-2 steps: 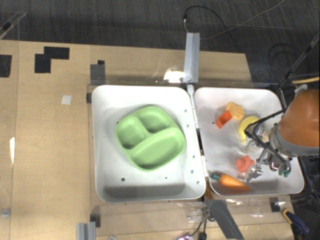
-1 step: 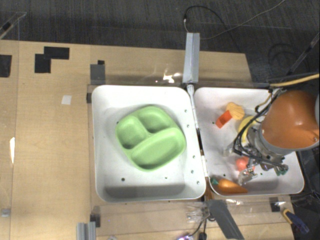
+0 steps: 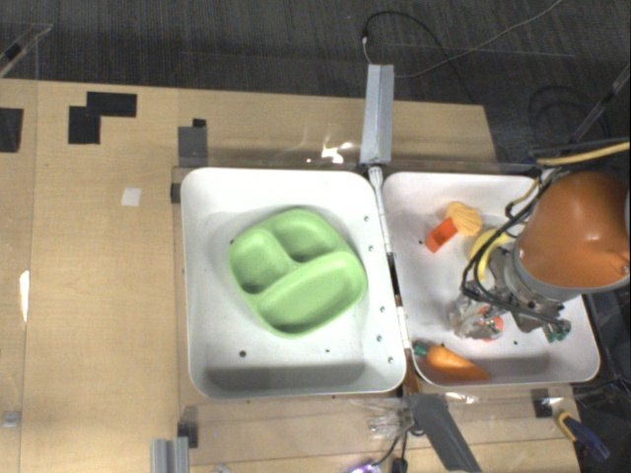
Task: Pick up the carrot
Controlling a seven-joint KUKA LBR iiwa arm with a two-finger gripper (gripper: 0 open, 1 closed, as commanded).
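While the carrot (image 3: 454,363) lies lengthwise along the right bin's (image 3: 567,368) near wall, the gripper (image 3: 480,318) hangs just above and behind it; its grip state cannot be told.

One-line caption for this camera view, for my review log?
Gripper hovers in the right bin, above the carrot at its near edge.

I see a pale wooden bench (image 3: 99,294) with black square markings (image 3: 99,114) at its far left; beyond it lies dark grey carpet (image 3: 197,28); a black cable (image 3: 463,42) trails across that floor.
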